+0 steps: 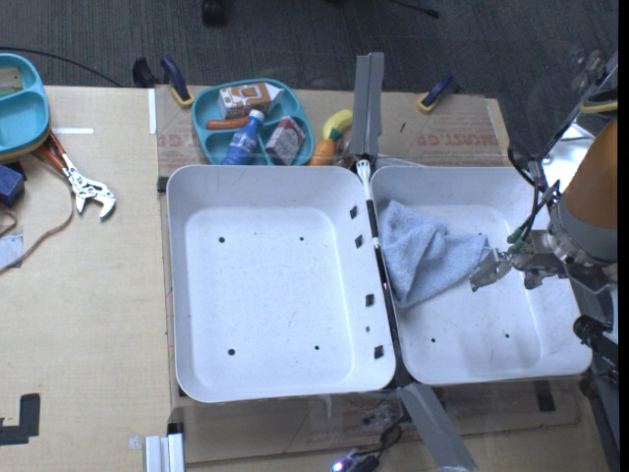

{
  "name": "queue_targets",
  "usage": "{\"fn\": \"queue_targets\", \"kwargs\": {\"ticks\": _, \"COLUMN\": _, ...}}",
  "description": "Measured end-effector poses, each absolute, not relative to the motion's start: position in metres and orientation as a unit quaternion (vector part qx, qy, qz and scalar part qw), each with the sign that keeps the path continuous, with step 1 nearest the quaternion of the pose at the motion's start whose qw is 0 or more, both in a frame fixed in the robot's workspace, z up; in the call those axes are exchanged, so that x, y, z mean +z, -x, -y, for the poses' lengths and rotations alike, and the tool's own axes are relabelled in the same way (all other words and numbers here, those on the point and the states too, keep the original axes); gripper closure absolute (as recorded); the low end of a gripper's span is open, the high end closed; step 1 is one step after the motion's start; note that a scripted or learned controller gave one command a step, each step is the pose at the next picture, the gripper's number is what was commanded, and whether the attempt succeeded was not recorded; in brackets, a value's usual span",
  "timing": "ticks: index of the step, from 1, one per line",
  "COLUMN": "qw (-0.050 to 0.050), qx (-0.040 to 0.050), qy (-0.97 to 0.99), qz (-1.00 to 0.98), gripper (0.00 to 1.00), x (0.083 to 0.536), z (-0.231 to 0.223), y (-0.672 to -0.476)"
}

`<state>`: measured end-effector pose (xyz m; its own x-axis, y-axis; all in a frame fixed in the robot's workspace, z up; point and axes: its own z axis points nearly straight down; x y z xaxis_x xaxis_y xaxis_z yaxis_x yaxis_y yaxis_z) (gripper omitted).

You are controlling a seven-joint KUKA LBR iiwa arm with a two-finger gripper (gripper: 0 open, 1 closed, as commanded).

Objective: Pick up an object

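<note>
Robotics lab or workshop. Evidence: plywood bench with two white bins at centre; wrench at upper left; clamps along the top edge; grey carpet and chair castor at top.

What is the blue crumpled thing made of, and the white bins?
The blue thing looks like soft cloth: it lies bunched in folds, matte. The bins seem hard plastic: smooth, slightly shiny walls with rounded moulded corners.

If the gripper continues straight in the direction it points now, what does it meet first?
Most likely the light blue cloth in the right bin. The gripper points toward the view's left and sits at the cloth's right edge, though its height above the cloth is unclear.
</note>
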<state>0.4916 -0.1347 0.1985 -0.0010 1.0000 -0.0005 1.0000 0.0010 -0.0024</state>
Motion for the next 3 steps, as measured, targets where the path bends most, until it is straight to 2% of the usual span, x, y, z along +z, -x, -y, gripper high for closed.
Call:
{"fn": "queue_targets", "kwargs": {"ticks": 1, "qw": -0.003, "qx": -0.0024, "qy": 0.750, "qz": 0.662, "gripper": 0.00, "x": 0.095, "z": 0.123, "y": -0.585}}
{"fn": "queue_targets", "kwargs": {"ticks": 2, "qw": -0.001, "qx": 0.0002, "qy": 0.740, "qz": 0.673, "gripper": 0.00, "x": 0.126, "z": 0.185, "y": -0.594}}
{"fn": "queue_targets", "kwargs": {"ticks": 3, "qw": -0.002, "qx": -0.0007, "qy": 0.726, "qz": 0.687, "gripper": 0.00, "x": 0.094, "z": 0.148, "y": -0.657}}
